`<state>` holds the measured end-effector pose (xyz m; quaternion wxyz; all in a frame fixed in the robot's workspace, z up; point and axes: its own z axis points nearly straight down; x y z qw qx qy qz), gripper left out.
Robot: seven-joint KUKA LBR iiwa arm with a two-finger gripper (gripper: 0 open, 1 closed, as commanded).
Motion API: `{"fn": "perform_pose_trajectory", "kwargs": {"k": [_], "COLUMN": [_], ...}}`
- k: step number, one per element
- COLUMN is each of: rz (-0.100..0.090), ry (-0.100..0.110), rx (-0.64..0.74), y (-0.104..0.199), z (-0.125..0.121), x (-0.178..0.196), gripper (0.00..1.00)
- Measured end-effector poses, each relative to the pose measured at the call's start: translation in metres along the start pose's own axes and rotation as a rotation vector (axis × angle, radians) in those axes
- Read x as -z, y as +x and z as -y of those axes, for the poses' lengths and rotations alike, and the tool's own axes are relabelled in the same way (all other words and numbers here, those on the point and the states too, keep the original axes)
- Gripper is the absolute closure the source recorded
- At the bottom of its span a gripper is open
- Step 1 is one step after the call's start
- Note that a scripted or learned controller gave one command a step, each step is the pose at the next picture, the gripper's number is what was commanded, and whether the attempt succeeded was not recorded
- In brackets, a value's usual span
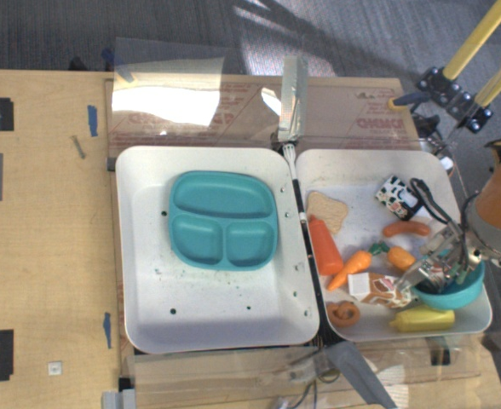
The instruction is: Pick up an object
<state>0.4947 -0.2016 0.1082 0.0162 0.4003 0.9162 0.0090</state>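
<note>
The right bin (365,164) holds a pile of toy food. A tan bread slice (328,210) lies at its left, with a long orange carrot (323,244) and a smaller carrot (353,267) below it. A black-and-white patterned item (394,196) and a red sausage (406,227) lie further back. At the front right sit a teal bowl (459,296) and a yellow piece (423,319). My gripper (431,271) hangs low at the bowl's left rim, close to a colourful flat item (387,290). Nothing can be seen held in it.
The left bin (140,254) carries a teal divided plate (223,220). An orange ring-shaped piece (344,313) and a small white card (359,285) lie near the right bin's front. A metal divider (291,100) stands behind the bins, and yellow bars (480,32) rise at the back right.
</note>
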Motion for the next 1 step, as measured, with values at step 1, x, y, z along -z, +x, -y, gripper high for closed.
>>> {"fn": "perform_pose_trajectory", "kwargs": {"k": [1], "rz": [0.014], "ry": [0.007], "rx": [-0.036], "y": [0.0077], "z": [-0.0048], "x": [0.0008], "gripper": [0.00]}}
